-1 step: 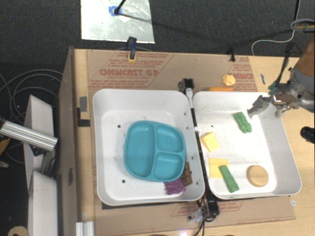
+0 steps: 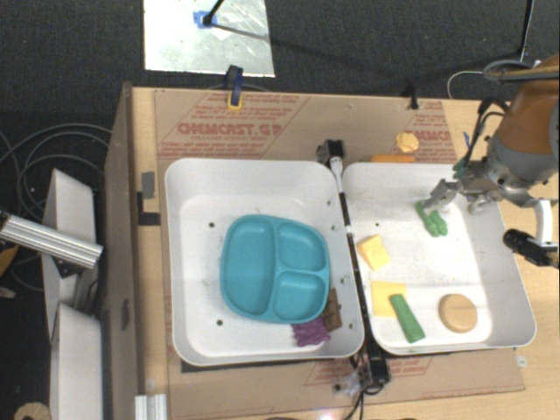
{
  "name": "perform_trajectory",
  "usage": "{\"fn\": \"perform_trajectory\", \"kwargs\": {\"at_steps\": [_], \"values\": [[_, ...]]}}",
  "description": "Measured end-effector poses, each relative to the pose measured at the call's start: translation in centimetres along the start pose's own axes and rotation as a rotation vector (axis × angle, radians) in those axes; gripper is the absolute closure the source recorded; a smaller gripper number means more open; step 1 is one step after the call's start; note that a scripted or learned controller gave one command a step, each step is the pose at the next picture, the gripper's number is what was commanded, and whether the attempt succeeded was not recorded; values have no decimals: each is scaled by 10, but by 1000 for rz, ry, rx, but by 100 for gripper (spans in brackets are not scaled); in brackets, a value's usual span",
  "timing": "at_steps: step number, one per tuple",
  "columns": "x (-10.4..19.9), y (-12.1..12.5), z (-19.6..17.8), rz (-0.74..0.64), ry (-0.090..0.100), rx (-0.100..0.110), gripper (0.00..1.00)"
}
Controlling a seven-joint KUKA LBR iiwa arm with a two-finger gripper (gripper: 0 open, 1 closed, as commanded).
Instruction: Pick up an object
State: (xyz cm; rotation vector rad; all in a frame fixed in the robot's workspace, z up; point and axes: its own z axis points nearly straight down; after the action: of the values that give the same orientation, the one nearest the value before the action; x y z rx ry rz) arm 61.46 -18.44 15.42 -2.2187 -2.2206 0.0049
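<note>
My gripper [image 2: 457, 199] hangs over the far right part of the right bin [image 2: 503, 261], open, its two grey fingers spread apart with nothing between them. A small green piece [image 2: 433, 220] lies on the bin floor just below and left of the left fingertip [image 2: 429, 203]; I cannot tell whether they touch. Further toward the front lie a yellow wedge [image 2: 374, 252], a yellow block [image 2: 386, 297], a green stick [image 2: 406, 317] and a round tan biscuit [image 2: 458, 312].
The left bin [image 2: 197, 234] holds a teal divided plate [image 2: 274, 268], with a purple piece [image 2: 308, 332] and a brown piece [image 2: 333, 311] at its front right. An orange stick [image 2: 393, 157] lies at the right bin's far rim, a tan lump [image 2: 407, 141] behind it.
</note>
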Motion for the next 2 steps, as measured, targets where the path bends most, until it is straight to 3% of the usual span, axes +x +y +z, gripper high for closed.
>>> {"fn": "perform_trajectory", "kwargs": {"at_steps": [1, 2], "values": [[0, 20, 64, -5, 0, -3, 0], [0, 21, 49, -7, -1, -10, 100]]}}
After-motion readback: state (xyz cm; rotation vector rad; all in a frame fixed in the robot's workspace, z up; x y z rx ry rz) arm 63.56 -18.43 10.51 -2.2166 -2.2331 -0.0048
